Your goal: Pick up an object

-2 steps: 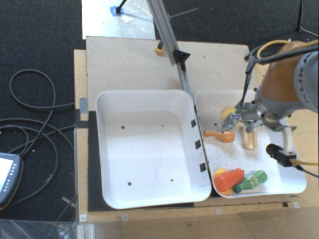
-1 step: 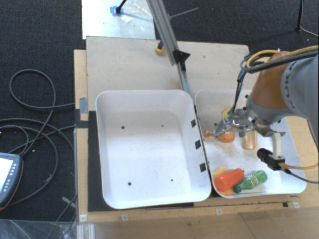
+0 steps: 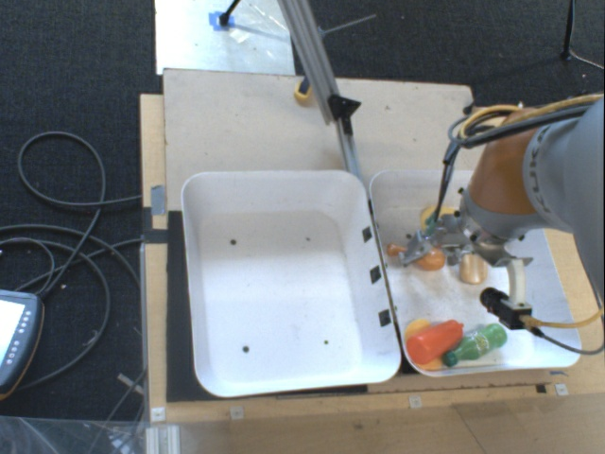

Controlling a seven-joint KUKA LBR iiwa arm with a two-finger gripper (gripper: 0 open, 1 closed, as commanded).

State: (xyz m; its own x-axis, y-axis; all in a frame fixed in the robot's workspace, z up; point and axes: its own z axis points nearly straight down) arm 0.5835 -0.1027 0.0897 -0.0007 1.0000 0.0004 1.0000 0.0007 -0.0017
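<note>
Dark carpet surrounds the bench (image 3: 406, 112), with black cables (image 3: 66, 206) looping across it off the bench's left edge. Two white bins sit side by side on the bench. In the right bin (image 3: 402, 192), near its front edge, lie one red-orange object (image 3: 435, 339) and one green bottle (image 3: 477, 343). Farther back the gripper (image 3: 421, 249) hangs low beside one orange object (image 3: 431, 261) and one tan object (image 3: 473, 269); its grip cannot be told. The left bin (image 3: 284, 282) shows bare white floor.
</note>
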